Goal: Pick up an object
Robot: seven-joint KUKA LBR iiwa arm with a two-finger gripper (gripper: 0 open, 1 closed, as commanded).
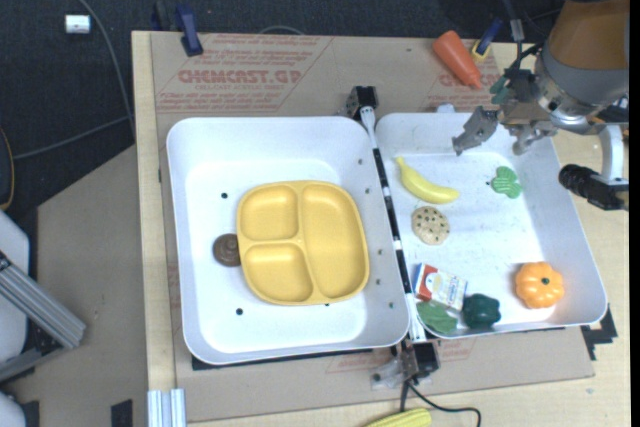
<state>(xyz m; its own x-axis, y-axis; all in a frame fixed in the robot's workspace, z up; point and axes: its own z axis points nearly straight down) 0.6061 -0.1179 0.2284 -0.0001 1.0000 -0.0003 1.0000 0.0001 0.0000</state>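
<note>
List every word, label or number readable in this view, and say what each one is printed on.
"CHEMCAST GP": large red letters on the brown board under the bins; the last letters are faint.
Smaller red lines above and below it: too blurred to read.
Small red and white carton in the right bin: print too small to read.

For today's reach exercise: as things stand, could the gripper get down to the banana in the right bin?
Probably yes. The gripper hangs open above the right bin, and the banana lies apart from the cookie, nothing over it.
</note>
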